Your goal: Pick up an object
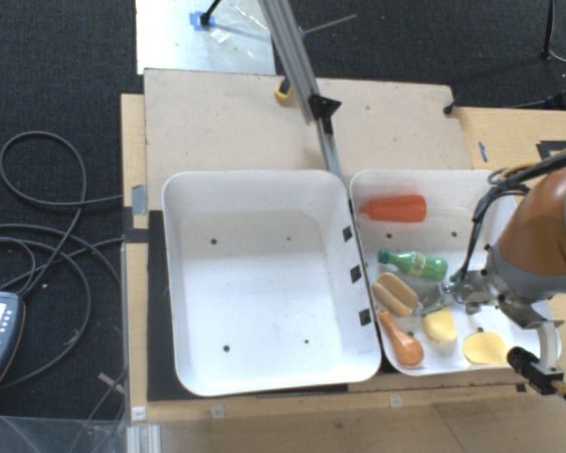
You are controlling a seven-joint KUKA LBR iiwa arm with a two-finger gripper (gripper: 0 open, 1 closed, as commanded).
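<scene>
Even, bright overhead light, with a fairly soft picture.

The two white bins point(255, 281) are the brightest surfaces and come near to washing out, their inner walls showing only faint grey shading. Shadows are weak and diffuse: a thin dark line runs under the left bin's front rim, and a soft shade lies beneath the arm point(547, 243). The dark floor point(57, 64) stays readable, its cables distinct. Fine detail is slightly blurred throughout, and small objects look smeared. The counter point(236, 121) shows no glare.
</scene>
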